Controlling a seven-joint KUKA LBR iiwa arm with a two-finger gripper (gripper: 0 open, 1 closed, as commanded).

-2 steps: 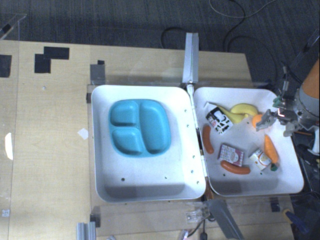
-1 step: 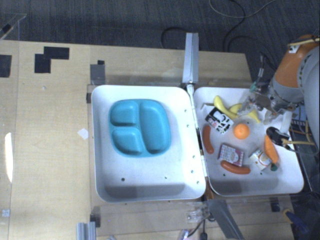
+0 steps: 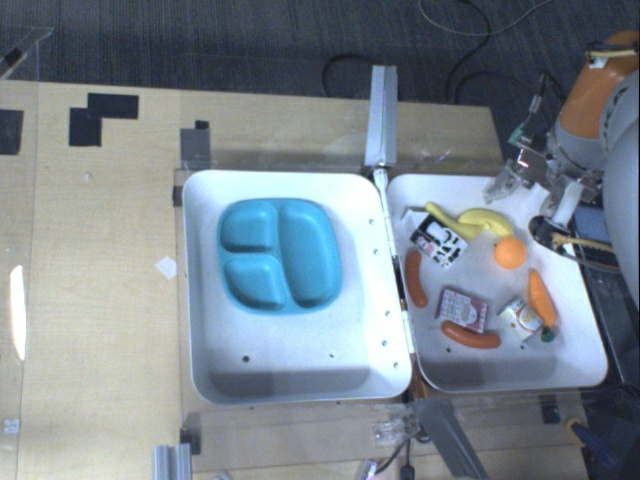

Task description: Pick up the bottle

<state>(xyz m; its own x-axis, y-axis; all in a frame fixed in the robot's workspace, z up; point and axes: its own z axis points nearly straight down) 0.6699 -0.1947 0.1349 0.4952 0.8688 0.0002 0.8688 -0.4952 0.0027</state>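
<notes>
- Desk (image 3: pixel 100 268): we see a pale wooden top that bears two shallow white bins side by side, with a metal bar between their far corners.
- Left bin (image 3: pixel 290 368): we find a blue divided plate (image 3: pixel 280 253) lying flat in its far half.
- Right bin (image 3: pixel 540 368): we find all the small items here, spread from the far left corner to the near right.
- Arm (image 3: pixel 600 98): it reaches in from the right, orange band uppermost, and its wrist hangs over the far right corner of the right bin. The jaws sit below the wrist, well apart from the bottle; we cannot tell whether they stand wide or narrow, and we see nothing between them.
- Banana (image 3: pixel 470 220): it lies in the far part of the right bin, just beside a black-and-white box (image 3: pixel 438 240).
- Sausages: one (image 3: pixel 415 278) lies along the left wall, the other (image 3: pixel 470 337) near the front, just beside a pinkish packet (image 3: pixel 463 309).
- Carrot (image 3: pixel 542 300): it lies tilted at the right side, near an orange ball (image 3: pixel 510 254).
- Bottle (image 3: pixel 522 318): small and white, with a dark green cap, it lies on its side in the near right part of the right bin, touching or just beside the carrot.
</notes>
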